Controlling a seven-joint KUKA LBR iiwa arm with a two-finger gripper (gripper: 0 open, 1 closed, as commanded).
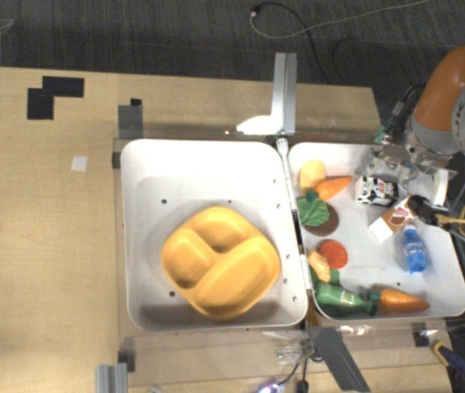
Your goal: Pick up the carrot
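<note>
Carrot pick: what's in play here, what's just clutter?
In play:
upper carrot
lower carrot
gripper
right bin

Clutter:
yellow tray
left bin
blue bottle
green bottle
lemon
tomato

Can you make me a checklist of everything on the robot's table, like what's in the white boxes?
Surface: wooden bench with a left bin and right bin.
Job's things: two carrots in the right bin, upper carrot and lower carrot.
Clutter: yellow divided dish in the left bin; blue bottle, green bottle, lemon in the right.
Grippers: gripper over the right bin's top, beside the upper carrot.
Cables: black cable on the floor.
Surroundings: dark carpet.
</note>
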